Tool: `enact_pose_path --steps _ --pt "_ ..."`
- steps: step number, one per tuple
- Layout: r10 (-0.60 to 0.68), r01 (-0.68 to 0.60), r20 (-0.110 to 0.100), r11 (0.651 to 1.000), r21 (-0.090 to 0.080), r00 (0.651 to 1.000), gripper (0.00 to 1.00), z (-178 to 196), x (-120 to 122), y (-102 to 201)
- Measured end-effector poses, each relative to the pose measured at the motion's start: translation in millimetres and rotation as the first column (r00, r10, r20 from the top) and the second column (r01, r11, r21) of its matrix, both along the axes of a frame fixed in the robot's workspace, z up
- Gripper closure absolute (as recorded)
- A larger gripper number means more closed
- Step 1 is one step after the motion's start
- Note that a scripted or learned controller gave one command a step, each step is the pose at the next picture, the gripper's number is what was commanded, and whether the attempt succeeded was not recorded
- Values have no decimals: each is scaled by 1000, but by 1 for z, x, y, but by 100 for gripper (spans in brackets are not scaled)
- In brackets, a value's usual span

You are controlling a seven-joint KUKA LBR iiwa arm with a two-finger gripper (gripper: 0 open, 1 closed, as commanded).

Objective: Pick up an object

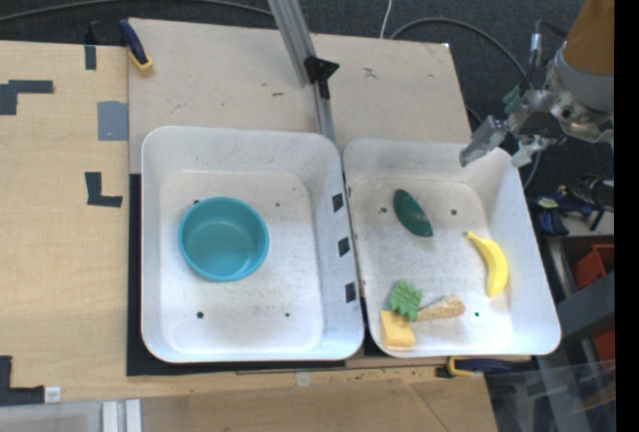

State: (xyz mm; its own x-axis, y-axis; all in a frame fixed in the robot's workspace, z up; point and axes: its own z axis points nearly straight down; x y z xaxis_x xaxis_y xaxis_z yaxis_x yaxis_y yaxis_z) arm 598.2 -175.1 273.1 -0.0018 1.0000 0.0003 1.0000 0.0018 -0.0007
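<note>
Objects for picking lay in the right-hand bin (519, 211), clustered toward its near edge. Nearest the camera sat a yellow block (396, 331) in the bin's near-left corner, touching a green leafy toy (405, 299) just behind it. A tan, speckled stick-shaped piece (440, 309) lay beside both, pointing toward the bin's right side. Farther right, a yellow banana (489, 261) rested on the sloping floor of the bin, well apart from the cluster, its length running roughly front to back. Beyond these, a dark green oval object (411, 213) lay tilted near the bin's middle, apart from everything else.

In the left-hand bin (160, 220) a teal bowl (224, 238) stood upright, left of centre, opening upward.

Both bins sat side by side on the counter (220, 71), their inner rims touching. A grey metal bar (285, 1) slanted across the far part of the counter toward the seam between the bins. A blue and yellow clamp (135, 45) gripped the counter's far-left corner, and cables curved over its far edge.

At the far-right rim of the right-hand bin hovered the gripper (494, 139), hanging from the grey arm with its orange band. The jaws stood apart with nothing between them, above the bin's rim and clear of every object inside.
</note>
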Motion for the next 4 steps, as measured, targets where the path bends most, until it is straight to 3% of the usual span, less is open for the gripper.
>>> enact_pose_path --steps 1,4 --pt "0 0 0 1000 0 1000 0 0 0 0" --pt "0 0 -5 1000 0 1000 0 -137 -15 13"
